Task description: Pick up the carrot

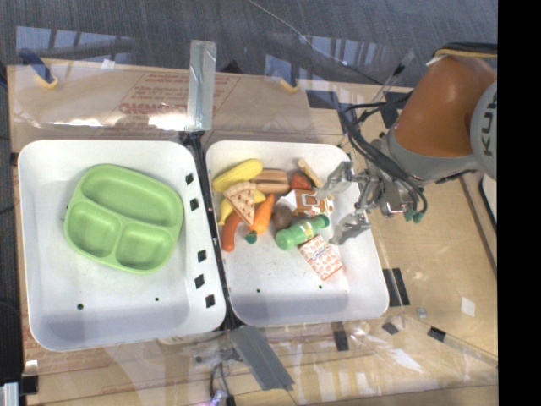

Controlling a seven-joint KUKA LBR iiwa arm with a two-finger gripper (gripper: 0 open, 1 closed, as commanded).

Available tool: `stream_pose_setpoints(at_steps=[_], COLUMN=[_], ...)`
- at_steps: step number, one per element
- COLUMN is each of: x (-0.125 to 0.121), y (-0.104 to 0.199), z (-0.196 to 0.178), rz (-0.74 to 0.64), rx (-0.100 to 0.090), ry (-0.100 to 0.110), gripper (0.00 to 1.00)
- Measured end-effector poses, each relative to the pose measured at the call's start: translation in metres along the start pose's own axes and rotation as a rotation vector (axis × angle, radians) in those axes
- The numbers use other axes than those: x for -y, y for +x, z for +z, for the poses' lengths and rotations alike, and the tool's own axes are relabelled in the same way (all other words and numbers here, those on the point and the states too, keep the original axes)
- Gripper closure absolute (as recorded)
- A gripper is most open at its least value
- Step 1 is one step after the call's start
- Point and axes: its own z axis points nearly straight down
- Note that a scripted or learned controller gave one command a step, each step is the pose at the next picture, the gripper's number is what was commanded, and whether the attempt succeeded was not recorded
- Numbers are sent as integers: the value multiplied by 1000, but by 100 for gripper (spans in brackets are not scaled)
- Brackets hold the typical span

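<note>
The carrot [263, 216] lies tilted in the right bin [279, 299], its green tip pointing toward the bin's near edge, touching a pizza slice [243, 200] on its left and just below a hot dog [271, 179]. To the carrot's right lie a green bottle [301, 231] and a small carton [321, 258]. Farther right, the gripper [348, 201] hovers over the bin's right side, fingers spread apart and holding nothing. A green divided plate [124, 218] sits in the left bin [51, 311], well apart from the carrot.

Arm [486, 134]: dark letters at frame edge, cut off, unreadable. Cardboard sheet [161, 100]: faint red print, illegible. Small red-white packet [322, 258] and carton [314, 202] in right bin: patterns, no legible words.
</note>
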Motion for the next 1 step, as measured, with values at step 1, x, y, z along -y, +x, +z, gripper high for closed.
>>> stream_pose_setpoints(at_steps=[1], x=[-79], y=[-37], z=[92], rz=[-22], rx=[-5], ry=[-4], gripper=[0])
